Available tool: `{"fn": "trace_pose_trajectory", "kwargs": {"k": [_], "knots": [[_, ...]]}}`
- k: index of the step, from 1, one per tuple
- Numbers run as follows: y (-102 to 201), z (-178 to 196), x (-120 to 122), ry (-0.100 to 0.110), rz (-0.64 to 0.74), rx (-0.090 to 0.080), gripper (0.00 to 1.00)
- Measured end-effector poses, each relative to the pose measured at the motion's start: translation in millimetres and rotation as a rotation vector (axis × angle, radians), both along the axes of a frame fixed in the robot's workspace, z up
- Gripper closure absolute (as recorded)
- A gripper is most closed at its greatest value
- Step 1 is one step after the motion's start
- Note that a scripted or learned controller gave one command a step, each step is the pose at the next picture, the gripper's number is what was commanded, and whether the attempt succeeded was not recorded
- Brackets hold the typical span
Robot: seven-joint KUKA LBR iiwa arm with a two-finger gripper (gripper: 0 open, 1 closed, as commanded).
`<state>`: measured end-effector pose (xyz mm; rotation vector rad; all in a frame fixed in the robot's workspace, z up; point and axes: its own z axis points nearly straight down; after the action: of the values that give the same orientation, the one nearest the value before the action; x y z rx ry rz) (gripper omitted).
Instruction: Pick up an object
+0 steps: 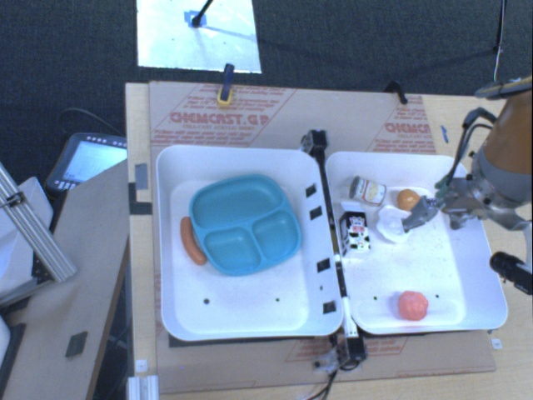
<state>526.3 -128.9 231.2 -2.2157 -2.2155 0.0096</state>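
Observation:
The right bin holds a small white cup-like object, an orange ball, a small tin lying on its side, a black-and-white carton and a pink ball. My gripper reaches in from the right and hangs low at the white object's right edge, just below the orange ball. Nothing is visibly held. The left bin holds a blue divided plate, with an orange sausage beside its left edge.
A black divider strip runs between the two bins. Both bins sit on a cardboard sheet on the bench. A yellow clip lies behind the left bin, and a tablet-like device sits off the bench to the left.

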Motion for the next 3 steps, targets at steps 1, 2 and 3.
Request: {"fn": "trace_pose_trajectory", "kwargs": {"k": [1,2,3], "knots": [[0.1,5.8,2.5,-0.012,0.003,-0.002,0.0],[-0.6,-56.9,2.7,-0.008,0.001,-0.001,0.0],[-2.0,-119.2,5.3,-0.008,0.001,-0.001,0.0]]}}
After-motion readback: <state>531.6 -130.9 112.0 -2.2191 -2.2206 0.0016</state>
